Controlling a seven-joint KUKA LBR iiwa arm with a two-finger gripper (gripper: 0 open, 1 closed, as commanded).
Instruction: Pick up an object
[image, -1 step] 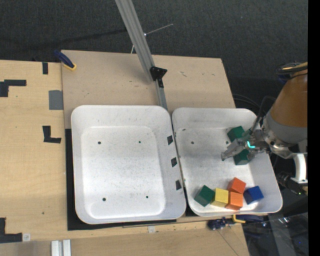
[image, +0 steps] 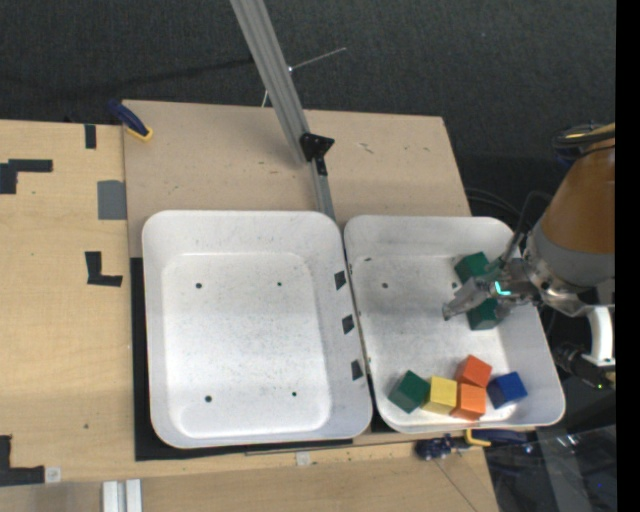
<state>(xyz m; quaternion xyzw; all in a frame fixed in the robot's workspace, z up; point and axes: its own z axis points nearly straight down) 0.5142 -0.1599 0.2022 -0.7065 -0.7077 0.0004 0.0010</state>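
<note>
In the right bin (image: 400, 300) my gripper (image: 474, 297) hangs low on the bin's right side, reaching in from the right. One dark green block (image: 471, 266) lies just behind it. A second dark green block (image: 484, 317) sits right under and beside the gripper tip, partly covered by it. I cannot tell whether that block is being touched. Along the bin's front edge sits a cluster: a green block (image: 408, 390), a yellow block (image: 441, 394), two orange blocks (image: 476, 370) (image: 468, 401) and a blue block (image: 507, 388).
The left bin (image: 245, 330) lies beside the right one, their rims meeting in the middle. A slanted metal pole (image: 285, 90) crosses the bench behind the bins. The arm's orange band (image: 590, 200) looms at the right edge.
</note>
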